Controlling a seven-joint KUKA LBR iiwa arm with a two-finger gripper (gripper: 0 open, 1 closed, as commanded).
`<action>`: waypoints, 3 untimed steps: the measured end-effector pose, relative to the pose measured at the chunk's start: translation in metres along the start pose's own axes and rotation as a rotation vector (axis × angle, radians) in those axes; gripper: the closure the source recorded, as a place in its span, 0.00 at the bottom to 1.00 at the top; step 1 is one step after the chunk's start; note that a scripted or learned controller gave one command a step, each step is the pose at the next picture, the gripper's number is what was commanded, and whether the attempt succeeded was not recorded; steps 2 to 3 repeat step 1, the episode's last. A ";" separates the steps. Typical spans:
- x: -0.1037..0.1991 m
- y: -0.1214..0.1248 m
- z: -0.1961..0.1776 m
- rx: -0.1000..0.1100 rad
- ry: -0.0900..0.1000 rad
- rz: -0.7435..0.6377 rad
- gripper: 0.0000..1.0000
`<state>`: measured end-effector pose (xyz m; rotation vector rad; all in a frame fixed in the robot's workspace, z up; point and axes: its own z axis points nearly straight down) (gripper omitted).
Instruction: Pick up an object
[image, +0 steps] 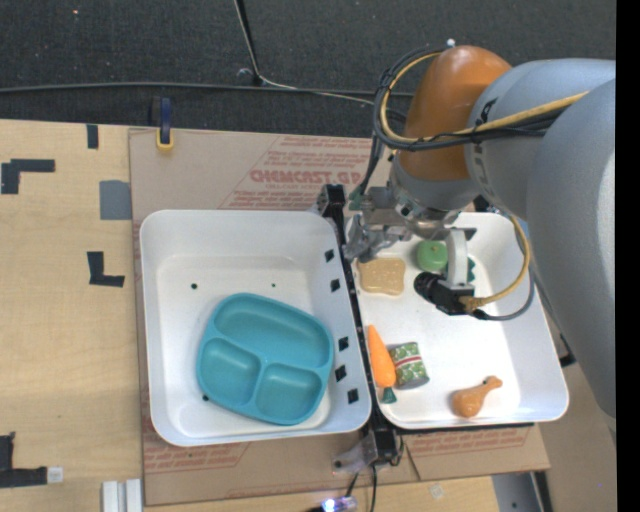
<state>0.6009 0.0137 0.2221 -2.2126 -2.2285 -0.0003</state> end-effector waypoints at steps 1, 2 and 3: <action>0.053 0.019 0.005 0.000 0.000 0.001 1.00; 0.053 0.019 0.005 0.000 0.000 0.001 1.00; 0.053 0.019 0.005 0.000 0.000 0.001 1.00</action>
